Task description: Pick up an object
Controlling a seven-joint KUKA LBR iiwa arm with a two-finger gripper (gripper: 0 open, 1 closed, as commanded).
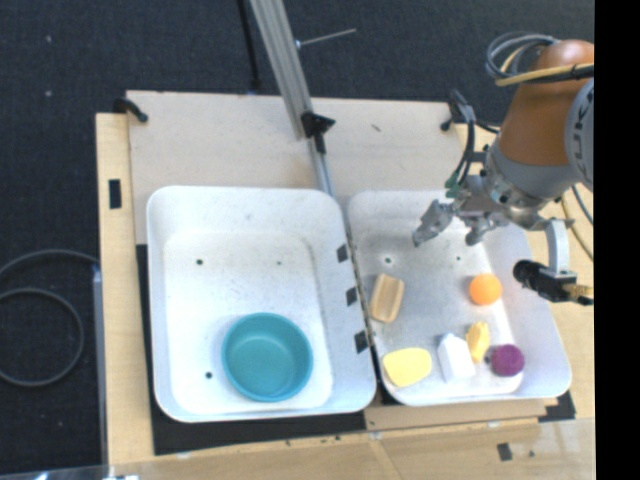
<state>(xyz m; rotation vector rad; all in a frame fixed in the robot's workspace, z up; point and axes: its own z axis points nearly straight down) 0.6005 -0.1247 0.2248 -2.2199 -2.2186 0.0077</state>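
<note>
Ideally the gripper (452,225), its fingers spread apart and holding nothing above the right bin (420,218), descends squarely over the orange ball (485,289) before closing.

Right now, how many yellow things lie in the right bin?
2. A flat yellow piece lies near the front edge of the right bin, left of a white block. A small yellow piece lies right of that block, below the orange ball.
</note>
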